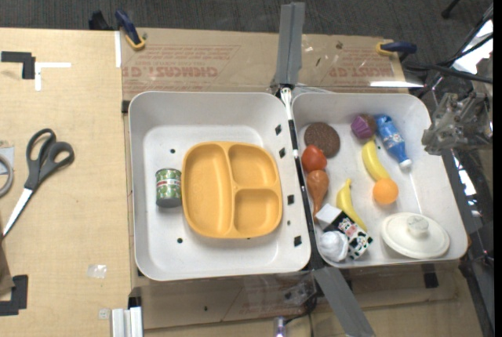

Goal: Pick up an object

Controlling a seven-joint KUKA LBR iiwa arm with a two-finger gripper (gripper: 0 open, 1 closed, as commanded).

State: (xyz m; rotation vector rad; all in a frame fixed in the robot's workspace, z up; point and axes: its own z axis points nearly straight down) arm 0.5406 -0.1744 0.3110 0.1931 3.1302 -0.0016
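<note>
The right bin holds several small things: a brown round disc, a purple piece, a blue bottle, two bananas, an orange, a red tomato, a white lidded bowl and a black-and-white toy. In the left bin lie a yellow divided plate and a green can. My gripper hangs at the right bin's right rim, beside the blue bottle and apart from every object.
Scissors lie on the wooden bench at the left. Cardboard with blue clamps runs behind the bins. A grey strip stands over the divide between the bins. Cables and dark gear crowd the right edge.
</note>
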